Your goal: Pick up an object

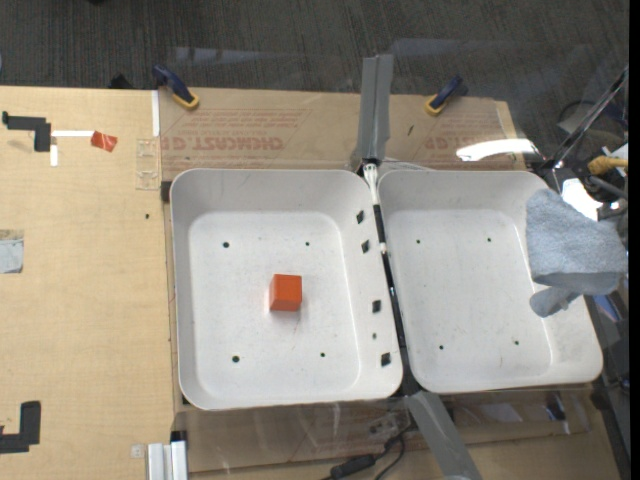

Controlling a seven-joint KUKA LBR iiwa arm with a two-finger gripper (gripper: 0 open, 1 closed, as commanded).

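Cube (pixel 286 293): one small orange-red block, resting flat on the floor of the left bin (pixel 200 268), a little left of centre and well apart from every wall. Its top face shows square and its near face slightly darker, so treat it as a rigid solid with flat, parallel sides. Expect it to be light and stiff, probably wood or plastic; nothing suggests it is fragile. The smooth faces may slip under a shallow pinch, so take hold across two opposite side faces, low on the body, with the jaws square to those faces. The cube sits roughly aligned with the bin edges, which should simplify wrist alignment.

Open floor surrounds it on all sides, so you have room to descend without touching a wall.

The right bin (pixel 480 368) lies beside the left, joined at a clipped centre seam. The arm (pixel 570 243) shows as a blurred grey mass over the right bin's far edge, well apart from the cube. You cannot tell the claw's state from this view.
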